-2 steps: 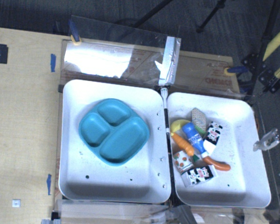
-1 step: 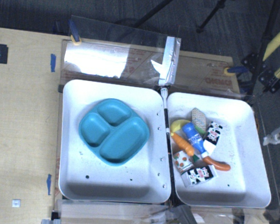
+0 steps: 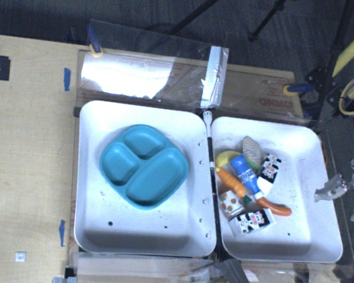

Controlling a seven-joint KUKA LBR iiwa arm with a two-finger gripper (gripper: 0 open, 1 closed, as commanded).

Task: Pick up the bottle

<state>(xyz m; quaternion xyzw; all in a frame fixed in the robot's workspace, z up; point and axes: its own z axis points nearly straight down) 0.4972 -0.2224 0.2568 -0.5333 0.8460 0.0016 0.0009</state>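
**Q:** Requesting position of the bottle (image 3: 245, 172).

**A:** Locating it in the right bin (image 3: 303, 150), in the left half, on top of a small heap of items. Lying on its side, slanting from upper left to lower right. Showing a blue body with a white end pointing toward the lower right.

**Q:** Requesting contacts around it.

**A:** Touching an orange carrot (image 3: 233, 182), lying alongside on the left and running nearly parallel. Sitting just beside a yellow item (image 3: 225, 158) at its upper end. Neighbouring a grey textured item (image 3: 251, 146) above and a cow-patterned box (image 3: 270, 168) on the right. Ending near a reddish sausage (image 3: 275, 209) at the lower right. Noting a second cow-patterned box (image 3: 253, 221) below the heap.

**Q:** Requesting gripper (image 3: 331, 188) status.

**A:** Hovering at the right edge of the right bin, well apart from the bottle and the heap. Carrying nothing visible. Reporting the opening as cannot tell: appearing too small and blurred at this slant.

**Q:** Requesting contents of the left bin (image 3: 101, 116).

**A:** Holding one blue divided plate (image 3: 144, 166), resting near the centre, with three compartments facing up. Standing side by side with the right bin on the wooden bench (image 3: 18, 152), rims touching along the middle.
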